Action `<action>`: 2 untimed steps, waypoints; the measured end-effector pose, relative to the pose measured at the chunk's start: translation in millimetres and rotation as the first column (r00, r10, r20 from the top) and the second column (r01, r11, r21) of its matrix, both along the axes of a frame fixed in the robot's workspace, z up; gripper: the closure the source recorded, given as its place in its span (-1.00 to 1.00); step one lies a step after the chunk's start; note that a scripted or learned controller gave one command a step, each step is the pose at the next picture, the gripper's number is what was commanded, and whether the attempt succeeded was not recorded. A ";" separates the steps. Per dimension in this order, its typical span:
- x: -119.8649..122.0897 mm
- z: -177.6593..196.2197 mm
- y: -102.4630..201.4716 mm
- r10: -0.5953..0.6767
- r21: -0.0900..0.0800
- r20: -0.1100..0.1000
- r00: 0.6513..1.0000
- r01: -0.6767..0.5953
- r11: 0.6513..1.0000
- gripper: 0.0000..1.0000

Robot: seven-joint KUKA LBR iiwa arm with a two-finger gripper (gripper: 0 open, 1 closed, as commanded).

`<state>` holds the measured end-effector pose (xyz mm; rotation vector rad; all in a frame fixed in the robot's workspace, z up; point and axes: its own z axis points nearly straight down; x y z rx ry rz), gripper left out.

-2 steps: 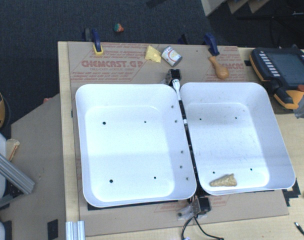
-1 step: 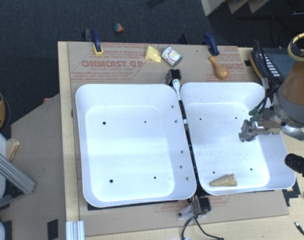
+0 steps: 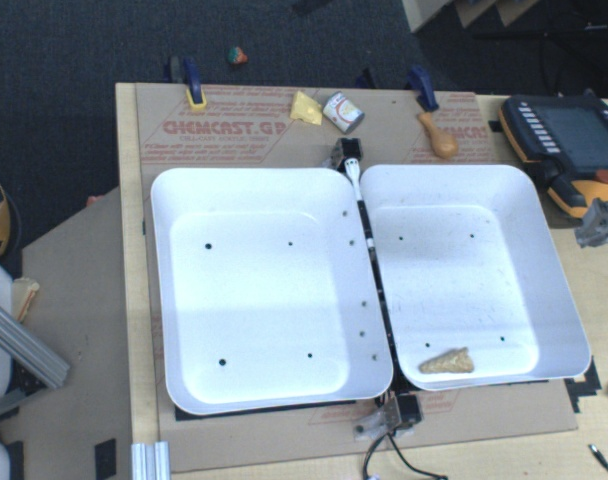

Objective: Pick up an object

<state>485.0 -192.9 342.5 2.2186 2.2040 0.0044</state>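
One small tan wedge-shaped object (image 3: 447,361) lies in the right bin (image 3: 544,268), close to its near wall and well toward the near edge. Its long axis runs roughly left to right, with the narrower tip pointing right and slightly up. To its left sits the left bin (image 3: 169,268), the two touching along their shared rims. Beyond the bins, on the bench (image 3: 144,128), rest a yellow piece (image 3: 305,109), a small box (image 3: 343,112) and a wooden-handled tool (image 3: 439,138).

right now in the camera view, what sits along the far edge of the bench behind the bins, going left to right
blue clamp → yellow wedge → small white box → second blue clamp → orange-brown handled thing → black pendant
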 end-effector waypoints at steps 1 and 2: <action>38.3 -60.6 82.4 0.015 0.012 -0.017 1.000 -0.015 1.000 1.00; 29.2 101.9 105.0 0.012 0.006 0.010 1.000 -0.012 1.000 1.00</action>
